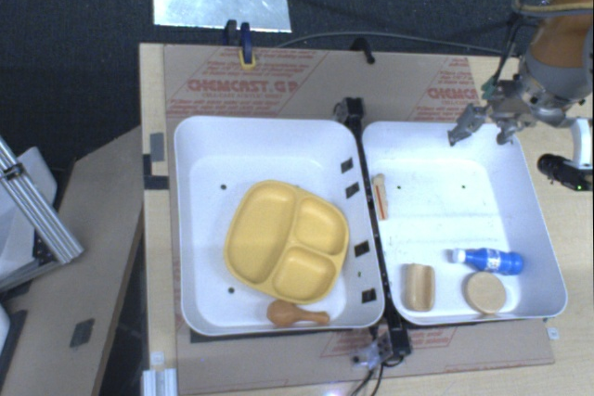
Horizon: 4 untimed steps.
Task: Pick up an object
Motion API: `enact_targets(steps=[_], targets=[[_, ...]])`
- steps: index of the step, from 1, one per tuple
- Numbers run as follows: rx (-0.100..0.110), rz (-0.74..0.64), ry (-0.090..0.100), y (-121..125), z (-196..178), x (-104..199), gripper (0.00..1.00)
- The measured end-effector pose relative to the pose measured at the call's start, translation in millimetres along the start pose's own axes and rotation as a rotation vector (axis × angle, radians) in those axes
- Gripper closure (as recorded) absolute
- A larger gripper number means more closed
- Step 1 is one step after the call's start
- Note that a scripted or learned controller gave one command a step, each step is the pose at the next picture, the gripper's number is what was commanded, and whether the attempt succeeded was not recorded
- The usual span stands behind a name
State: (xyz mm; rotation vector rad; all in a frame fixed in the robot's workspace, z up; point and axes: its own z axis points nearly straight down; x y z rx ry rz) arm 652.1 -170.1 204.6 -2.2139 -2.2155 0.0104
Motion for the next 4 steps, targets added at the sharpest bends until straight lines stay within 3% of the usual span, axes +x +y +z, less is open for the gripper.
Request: enact_targets(steps=[1, 3, 4], targets=[[-0.013, -0.003, -0.002, 2.7, -8.7, 0.5, 0.00], [-0.009, -0.004, -0.002, 2.3, 116.0, 2.2, 0.00], [-0.013, -0.005, -0.003, 3.5, 119.1, 2.8, 0.00]])
